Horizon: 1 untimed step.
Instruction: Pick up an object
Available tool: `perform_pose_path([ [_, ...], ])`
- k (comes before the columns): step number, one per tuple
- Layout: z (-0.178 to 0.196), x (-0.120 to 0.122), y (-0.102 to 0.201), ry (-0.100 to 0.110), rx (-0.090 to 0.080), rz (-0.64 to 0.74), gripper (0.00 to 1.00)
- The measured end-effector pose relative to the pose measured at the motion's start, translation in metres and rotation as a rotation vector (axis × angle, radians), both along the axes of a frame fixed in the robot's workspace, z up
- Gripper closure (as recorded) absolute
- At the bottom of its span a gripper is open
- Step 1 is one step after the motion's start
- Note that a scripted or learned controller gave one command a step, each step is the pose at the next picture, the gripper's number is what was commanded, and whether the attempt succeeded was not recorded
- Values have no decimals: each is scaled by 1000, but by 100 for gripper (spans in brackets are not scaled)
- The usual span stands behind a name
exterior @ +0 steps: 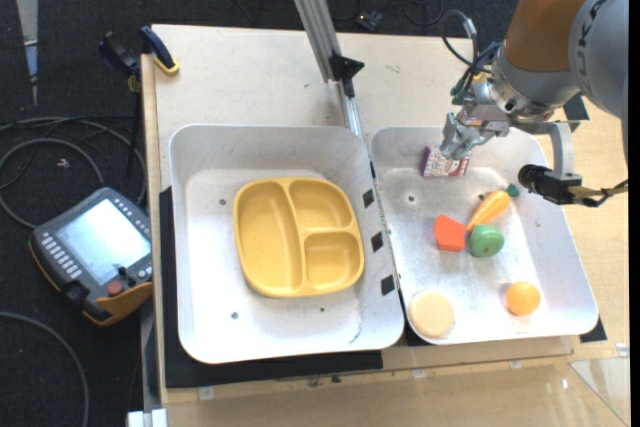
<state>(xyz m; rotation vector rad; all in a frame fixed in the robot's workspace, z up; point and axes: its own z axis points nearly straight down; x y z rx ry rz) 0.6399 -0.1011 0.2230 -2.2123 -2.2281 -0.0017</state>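
Note:
My gripper (457, 147) hangs over the far edge of the right bin (560, 310), with its fingers down at a small pink-and-white box (444, 164) that rests against the bin's back wall. In the same bin lie an orange carrot (490, 207), a red-orange block (450, 233), a green ball (486, 241), a small orange fruit (522, 297) and a pale round disc (433, 313). The fingertips touch or straddle the top of the box, which still sits on the bin floor.
The left bin (200, 315) holds a yellow divided plate (298, 236). A slanted metal pole (312, 0) rises behind the bins. A teach pendant (90, 255) lies on the floor at the left. Cables run along the far side.

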Motion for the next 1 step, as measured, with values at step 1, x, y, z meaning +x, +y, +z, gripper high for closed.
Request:
perform_pose_path([
  [1,-8,-12,50,2,0,0,100],
])
